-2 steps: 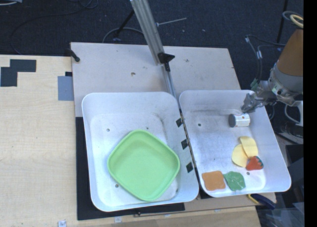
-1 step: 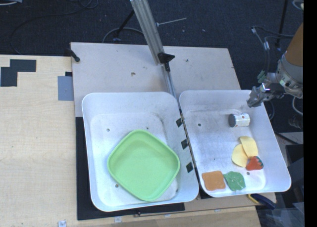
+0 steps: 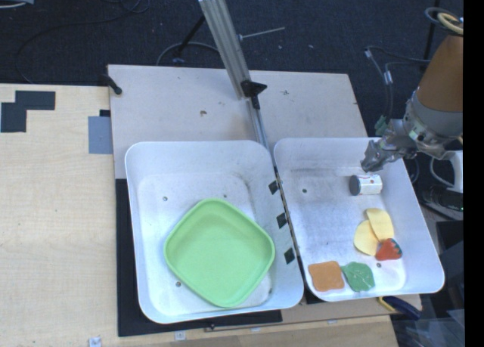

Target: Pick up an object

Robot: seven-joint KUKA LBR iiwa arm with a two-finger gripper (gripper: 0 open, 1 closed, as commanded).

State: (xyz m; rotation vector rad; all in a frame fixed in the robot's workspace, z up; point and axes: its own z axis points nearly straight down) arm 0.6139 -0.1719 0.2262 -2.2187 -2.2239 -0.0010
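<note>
A green plate point(image 3: 219, 252) is lying in the left bin point(image 3: 144, 164). In the right bin point(image 3: 318, 194), a small white and grey object point(image 3: 366, 184) is sitting just under the hand point(image 3: 373, 158); whether the hand is gripping, I cannot tell. Yellow pieces point(image 3: 374, 232) are lying nearer.

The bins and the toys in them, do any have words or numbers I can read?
No readable text anywhere.
Green plate in the left bin: plain.
Toys in the right bin, including the orange piece and the white-and-grey block: no letters or numbers to be made out.
</note>
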